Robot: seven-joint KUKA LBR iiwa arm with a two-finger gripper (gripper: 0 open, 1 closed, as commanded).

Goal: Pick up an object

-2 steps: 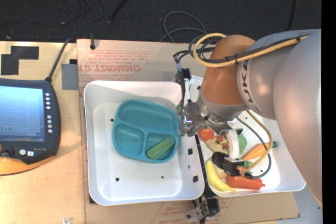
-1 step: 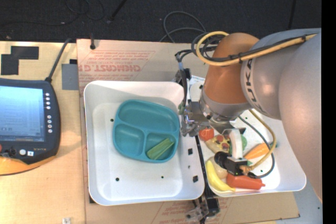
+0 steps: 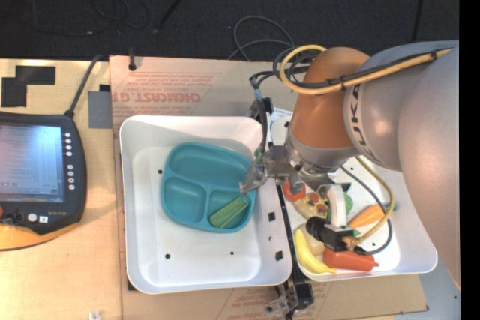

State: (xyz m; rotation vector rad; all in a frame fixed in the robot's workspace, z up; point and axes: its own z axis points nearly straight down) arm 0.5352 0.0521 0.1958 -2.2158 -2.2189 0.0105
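Camera view: the gripper (image 3: 256,174) hangs over the right rim of the teal divided plate (image 3: 204,186) in the left bin (image 3: 142,236), just above the green object (image 3: 229,212) lying in the plate's lower right compartment. Whether the tool is open, closed or gripping cannot be determined. The placement suggests the green object is the pick target (a judgement only). The right bin (image 3: 416,255) holds a yellow banana (image 3: 309,252), an orange carrot (image 3: 365,216) and a red piece (image 3: 349,260). Both bins rest on cardboard (image 3: 172,90) atop a wooden bench; a pendant screen (image 3: 34,168) sits at left.
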